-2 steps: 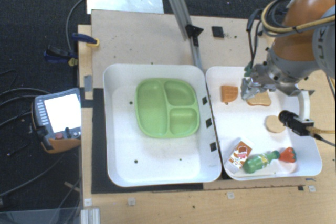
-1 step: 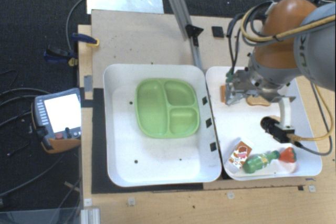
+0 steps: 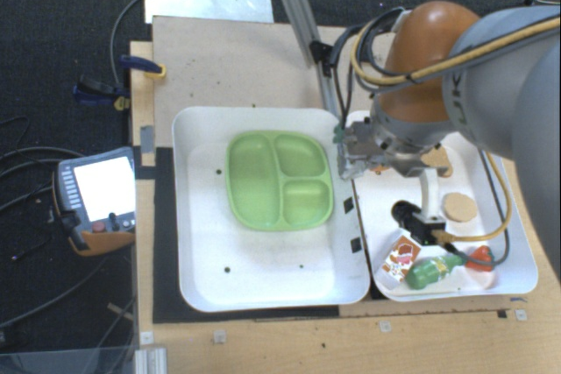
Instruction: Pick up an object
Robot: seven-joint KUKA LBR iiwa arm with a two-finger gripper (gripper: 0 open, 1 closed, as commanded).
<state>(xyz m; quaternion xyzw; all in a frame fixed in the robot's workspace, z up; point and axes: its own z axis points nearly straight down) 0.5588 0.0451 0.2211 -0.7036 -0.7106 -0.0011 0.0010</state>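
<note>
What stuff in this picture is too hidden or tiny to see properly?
- Right bin, camera view: its far part is hidden under the arm.
- Tan piece: partly covered by the arm, so its shape is unclear.
- Packet: the print is too small to read.
- Red thing: too small to name.

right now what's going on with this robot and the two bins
The grey arm reaches in from the right, and its hand hovers at the inner edge of the right bin, close to the divide between the bins. I can't see it holding anything. The right bin holds small items: a tan disc, a red-and-white packet, a green item and a red one. The left bin holds a green divided plate, lying flat.
</note>
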